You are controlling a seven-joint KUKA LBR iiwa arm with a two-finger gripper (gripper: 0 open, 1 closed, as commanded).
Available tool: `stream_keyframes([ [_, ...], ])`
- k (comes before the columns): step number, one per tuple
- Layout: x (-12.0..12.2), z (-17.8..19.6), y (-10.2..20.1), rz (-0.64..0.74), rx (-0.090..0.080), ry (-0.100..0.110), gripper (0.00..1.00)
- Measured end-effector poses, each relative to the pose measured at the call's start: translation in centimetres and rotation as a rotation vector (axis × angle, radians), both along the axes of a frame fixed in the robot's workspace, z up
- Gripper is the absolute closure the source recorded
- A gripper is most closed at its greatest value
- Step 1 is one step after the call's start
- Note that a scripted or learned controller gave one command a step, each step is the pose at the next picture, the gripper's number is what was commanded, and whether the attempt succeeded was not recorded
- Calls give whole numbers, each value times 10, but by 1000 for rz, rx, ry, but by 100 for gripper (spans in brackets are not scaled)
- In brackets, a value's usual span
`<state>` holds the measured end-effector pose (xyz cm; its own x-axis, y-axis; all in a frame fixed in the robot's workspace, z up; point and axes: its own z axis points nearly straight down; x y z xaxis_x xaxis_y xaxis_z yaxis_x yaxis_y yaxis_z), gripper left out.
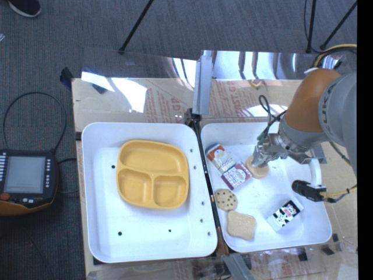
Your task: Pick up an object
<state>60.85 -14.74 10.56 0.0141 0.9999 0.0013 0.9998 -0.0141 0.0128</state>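
Observation:
My gripper [260, 158] is low in the right bin [317, 226], directly over a small round tan piece [257, 169] that it seems to touch. Left of it lies a red and white carton [228, 166]. A chocolate-chip cookie [225, 199] and a slice of toast [241, 224] lie near the bin's front left. A small black and white cow-print carton [285, 214] rests toward the front right. The wrist hides the fingertips.
The left bin [99, 226] holds a yellow divided tray [153, 174]. A metal post [201, 86] rises behind the divider between the bins. A black cable end [306, 189] hangs over the right bin. A handheld pendant [24, 178] lies off the bench at left.

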Motion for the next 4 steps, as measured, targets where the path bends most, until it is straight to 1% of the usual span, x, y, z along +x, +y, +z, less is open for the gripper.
stream_keyframes([
  [1,-1,-1,0,0,0,2,0],
  [2,-7,-11,-4,-151,6,5,0],
  [3,-4,0,-3,-150,9,1,100],
  [4,-5,-1,-3,-150,9,3,0],
])
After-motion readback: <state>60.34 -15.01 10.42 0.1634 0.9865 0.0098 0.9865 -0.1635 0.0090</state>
